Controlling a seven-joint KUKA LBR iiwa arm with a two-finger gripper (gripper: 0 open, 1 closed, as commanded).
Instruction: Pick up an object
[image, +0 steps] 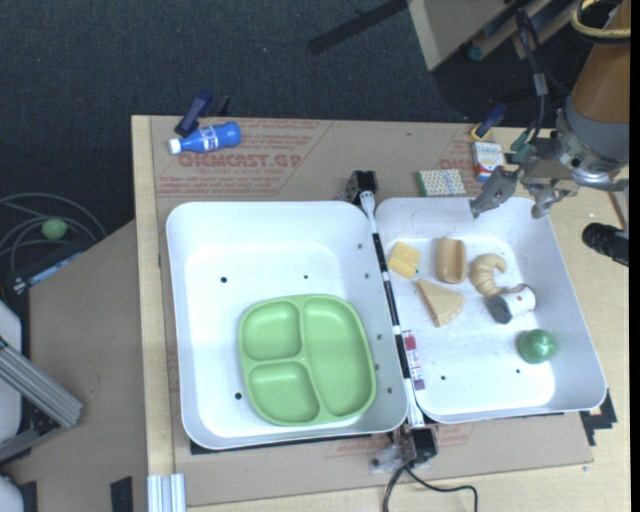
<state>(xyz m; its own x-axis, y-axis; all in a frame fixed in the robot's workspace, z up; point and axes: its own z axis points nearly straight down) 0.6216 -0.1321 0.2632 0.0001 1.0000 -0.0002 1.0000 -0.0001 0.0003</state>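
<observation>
My gripper (514, 200) hangs over the far edge of the right bin (570, 375), open, with nothing between its fingers. Below it in that bin lie a yellow cheese block (404, 260), a tan bread roll (451, 259), a croissant (488, 270), a pale wedge (441, 302), a small grey and white cylinder (510, 302) and a green ball (537, 346). The roll and croissant are the nearest to the fingers, a short way toward the front.
The left bin (200, 250) holds a green divided plate (304, 358). On the bench behind the bins lie a blue and white bottle (205, 137) and small cards (442, 181). A black clip (361, 184) sits where the bins meet.
</observation>
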